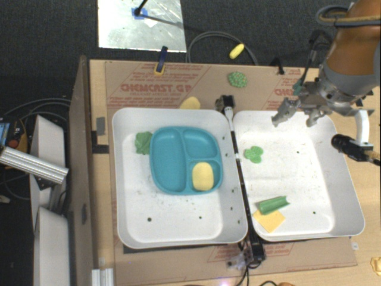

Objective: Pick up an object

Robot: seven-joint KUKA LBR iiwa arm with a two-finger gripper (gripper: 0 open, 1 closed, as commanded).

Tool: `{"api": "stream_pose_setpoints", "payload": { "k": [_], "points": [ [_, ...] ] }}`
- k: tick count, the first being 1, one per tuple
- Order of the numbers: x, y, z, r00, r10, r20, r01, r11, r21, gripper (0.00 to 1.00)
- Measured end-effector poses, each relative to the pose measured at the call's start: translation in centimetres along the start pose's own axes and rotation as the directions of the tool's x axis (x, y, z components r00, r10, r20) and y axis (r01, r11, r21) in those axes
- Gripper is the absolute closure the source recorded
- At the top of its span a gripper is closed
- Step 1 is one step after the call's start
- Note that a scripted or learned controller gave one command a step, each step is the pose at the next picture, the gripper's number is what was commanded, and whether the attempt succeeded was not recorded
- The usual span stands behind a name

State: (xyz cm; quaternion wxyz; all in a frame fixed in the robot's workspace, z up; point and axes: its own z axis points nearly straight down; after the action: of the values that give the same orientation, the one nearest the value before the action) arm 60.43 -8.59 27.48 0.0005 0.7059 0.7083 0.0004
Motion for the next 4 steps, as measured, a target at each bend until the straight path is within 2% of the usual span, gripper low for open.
{"api": "stream_pose_setpoints", "payload": {
  "k": [1, 2, 3, 4],
  "points": [
    [1.0, 2.2, 9.6, 1.0, -0.003, -0.001, 0.003, 1.0, 0.007, 0.0],
    [-0.1, -0.6, 19.6, 1.0, 0.004, -0.001, -0.004, 1.0, 0.007, 0.0],
    [-5.4, 5.1, 18.9, 1.0, 0.004, 0.003, -0.004, 1.0, -0.008, 0.0],
    [-5.2, 4.9, 17.8, 1.0, 0.002, 0.001, -0.002, 1.0, -0.006, 1.0]
  ]
}}
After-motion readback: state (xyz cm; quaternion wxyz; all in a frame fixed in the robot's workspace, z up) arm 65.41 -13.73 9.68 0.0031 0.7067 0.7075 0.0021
